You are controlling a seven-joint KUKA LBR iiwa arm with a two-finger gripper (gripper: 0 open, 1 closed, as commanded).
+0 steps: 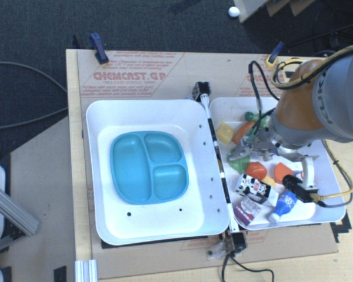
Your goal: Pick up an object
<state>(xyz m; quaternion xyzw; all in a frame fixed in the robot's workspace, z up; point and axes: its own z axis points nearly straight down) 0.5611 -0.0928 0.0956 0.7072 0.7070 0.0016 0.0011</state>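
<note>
We see the arm [317, 101] reaching in from the right of the frame and bending down over the right bin [332, 213], with its claw [254, 148] low among the things in the upper left part of that bin. We cannot tell if the claw is released or clenched, because the wrist hides it and the metal parts mix with the clutter, so we judge that the pick is not yet done: nothing is visibly lifted, and the grasp and the raising are left. The objects to choose from all lie in the right bin. There is a pale yellow block [225, 133] with soft, rounded edges near the bin's left wall, an orange carrot-like piece [242, 130] just beside it, a glossy red-orange rounded piece [256, 170] in the middle, another orange piece [282, 171] to its right, a small black-and-white spotted box [251, 187] below them, and a blue and white bottle-like thing [284, 204] at the lower edge. They look like light plastic toys. The left bin [100, 119] holds a smooth turquoise plate [149, 167] with three compartments. Both bins are shallow, white and thin-walled, and they stand on a desk [129, 75] covered with printed brown cardboard.
</note>
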